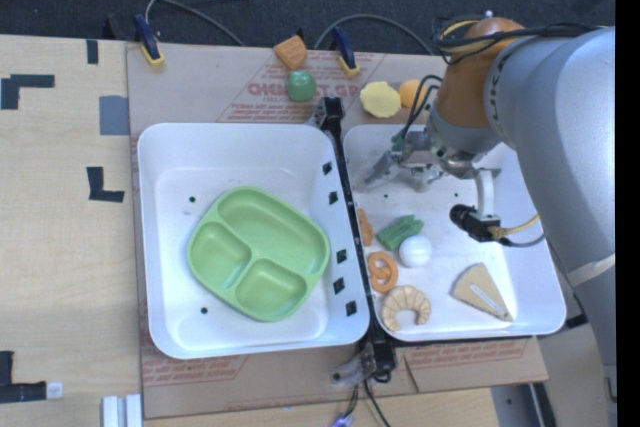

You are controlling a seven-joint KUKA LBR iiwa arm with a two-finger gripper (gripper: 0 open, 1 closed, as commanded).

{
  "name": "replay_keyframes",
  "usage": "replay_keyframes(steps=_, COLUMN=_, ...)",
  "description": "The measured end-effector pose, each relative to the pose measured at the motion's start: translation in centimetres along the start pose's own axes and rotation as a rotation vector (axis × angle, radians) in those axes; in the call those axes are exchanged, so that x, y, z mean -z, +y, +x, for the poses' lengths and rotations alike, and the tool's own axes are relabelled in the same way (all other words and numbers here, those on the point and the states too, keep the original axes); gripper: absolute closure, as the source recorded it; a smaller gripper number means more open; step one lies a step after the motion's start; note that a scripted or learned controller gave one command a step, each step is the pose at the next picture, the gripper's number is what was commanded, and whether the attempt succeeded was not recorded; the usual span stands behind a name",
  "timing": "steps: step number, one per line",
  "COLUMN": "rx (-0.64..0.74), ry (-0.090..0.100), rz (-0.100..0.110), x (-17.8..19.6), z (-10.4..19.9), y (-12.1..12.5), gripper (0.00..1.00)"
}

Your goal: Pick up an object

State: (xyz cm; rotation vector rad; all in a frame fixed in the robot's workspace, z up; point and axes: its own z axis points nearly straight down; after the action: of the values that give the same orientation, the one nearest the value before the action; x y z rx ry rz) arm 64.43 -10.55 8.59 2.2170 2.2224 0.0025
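Observation:
My gripper [402, 175] hangs over the upper part of the right bin [530, 300], its metal fingers [378, 172] spread open with nothing between them. Below it in that bin lie a green leafy toy [398, 231], a white ball [415, 251], a pretzel [382, 269], a croissant [406, 306] and a cheese wedge [482, 293]. A small orange piece [364, 227] rests against the divider. The green toy is the closest to the gripper, a short way below the fingertips.
The left bin [170, 155] holds a green divided plate [258, 253]. Beyond the bins on the cardboard sit an orange block [290, 50], a green ball [300, 86], a yellow lemon [380, 99] and an orange ball [411, 93]. A black cable connector [475, 221] hangs off the wrist.

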Motion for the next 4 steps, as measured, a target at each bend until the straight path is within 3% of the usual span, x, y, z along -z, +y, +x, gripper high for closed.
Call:
replay_keyframes(steps=1, rx=-0.002, ry=-0.001, rz=-0.001, x=0.1, z=-0.4, y=-5.0, gripper=0.00)
replay_keyframes(steps=2, rx=-0.001, ry=0.000, rz=-0.001, x=0.0, z=0.8, y=-1.4, gripper=0.00)
replay_keyframes(steps=3, rx=-0.001, ry=-0.001, rz=-0.001, x=0.0, z=0.5, y=-2.4, gripper=0.00)
replay_keyframes(steps=4, rx=-0.001, ry=0.000, rz=0.003, x=2.7, z=1.2, y=-0.2, gripper=0.00)
